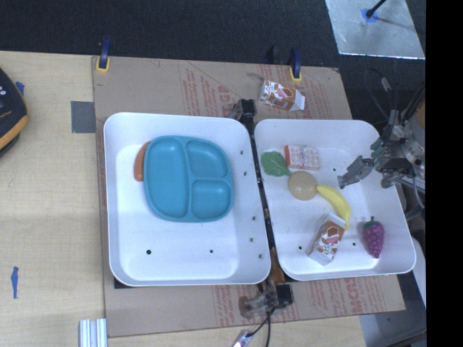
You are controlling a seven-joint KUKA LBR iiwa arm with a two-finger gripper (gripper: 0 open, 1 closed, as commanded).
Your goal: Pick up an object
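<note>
Two white bins sit side by side on the surface (51, 215), atop a cardboard sheet (181, 85); the left bin (130, 244) holds a blue divided plate (189, 178), with an orange object (138, 163) tucked at the plate's left edge; the right bin (304, 266) holds the small items. A banana (337, 202) lies near the middle, touching a pale round ball (303, 186); a small carton (328, 241) rests below the banana; a wrapped packet (302, 156) lies near the top beside a green leafy piece (274, 164); purple grapes (373, 237) sit at the lower right. The tool (354, 173) hangs over the right bin's upper right, just right of the banana, grasping nothing; I cannot tell how its fingers stand. Another packet (281, 96) lies outside on the cardboard.
</note>
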